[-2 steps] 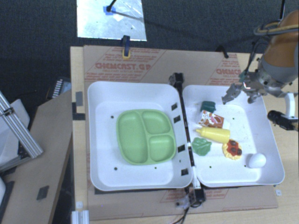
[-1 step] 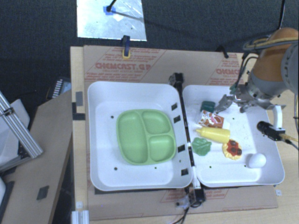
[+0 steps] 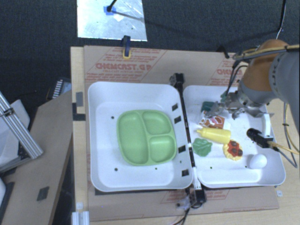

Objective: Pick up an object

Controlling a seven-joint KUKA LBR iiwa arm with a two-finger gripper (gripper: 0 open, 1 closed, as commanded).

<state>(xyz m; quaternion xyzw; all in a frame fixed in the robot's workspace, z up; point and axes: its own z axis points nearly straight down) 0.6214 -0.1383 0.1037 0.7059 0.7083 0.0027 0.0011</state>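
Jaws hang low over the far part of the shallow white bin on the view's right (image 3: 277, 175). We cannot tell whether they are spread or closed, nor whether anything sits between them. Just beside them, toward the divider, lies a small dark teal object (image 3: 207, 106); we cannot say whether it is touched.

We see the grey arm (image 3: 286, 76) come in from the right edge, its orange band (image 3: 261, 74) above the wrist, which bends down into the bin.

Nearer us in the same bin lie:
- a red-and-white packet (image 3: 213, 122)
- a yellow squeeze bottle on its side (image 3: 216, 135), just below the packet
- a green leaf-shaped piece (image 3: 202, 146)
- a round yellow piece with red spots (image 3: 233, 150)
- a white egg-shaped object (image 3: 257, 161), near the front right corner

We find a pale green divided plate (image 3: 145, 137) in the other white bin (image 3: 101, 172).
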